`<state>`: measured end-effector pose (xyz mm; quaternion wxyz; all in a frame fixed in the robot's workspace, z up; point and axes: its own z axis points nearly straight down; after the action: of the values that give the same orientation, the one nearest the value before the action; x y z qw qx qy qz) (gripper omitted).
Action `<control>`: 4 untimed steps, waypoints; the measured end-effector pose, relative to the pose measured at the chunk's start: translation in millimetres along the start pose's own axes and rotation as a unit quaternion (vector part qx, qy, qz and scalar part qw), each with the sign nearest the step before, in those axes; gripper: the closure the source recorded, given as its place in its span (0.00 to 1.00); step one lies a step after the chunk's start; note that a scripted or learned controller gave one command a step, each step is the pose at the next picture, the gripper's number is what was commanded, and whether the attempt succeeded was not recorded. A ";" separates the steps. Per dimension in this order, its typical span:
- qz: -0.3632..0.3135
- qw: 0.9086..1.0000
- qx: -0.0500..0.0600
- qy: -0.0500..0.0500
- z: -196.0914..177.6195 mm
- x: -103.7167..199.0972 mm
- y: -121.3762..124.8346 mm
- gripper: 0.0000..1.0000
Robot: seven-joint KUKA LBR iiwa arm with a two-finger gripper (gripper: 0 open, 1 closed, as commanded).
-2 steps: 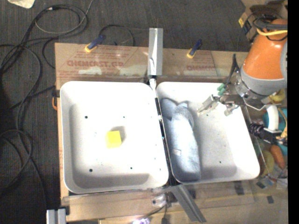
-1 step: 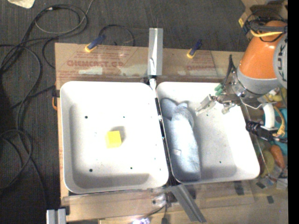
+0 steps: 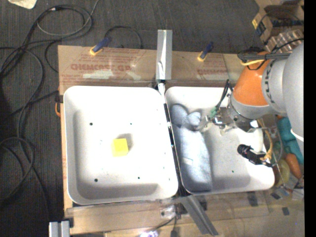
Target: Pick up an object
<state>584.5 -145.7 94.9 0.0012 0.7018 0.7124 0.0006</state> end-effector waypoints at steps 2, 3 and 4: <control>-0.065 0.998 0.001 -0.002 -33.5 -54.7 72.6 0.00; -0.132 0.991 -0.005 -0.004 4.2 -38.1 31.1 0.00; -0.132 0.991 -0.007 -0.002 -7.0 -36.6 33.0 1.00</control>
<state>617.9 -181.8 102.0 0.0081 0.6020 0.7985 0.0039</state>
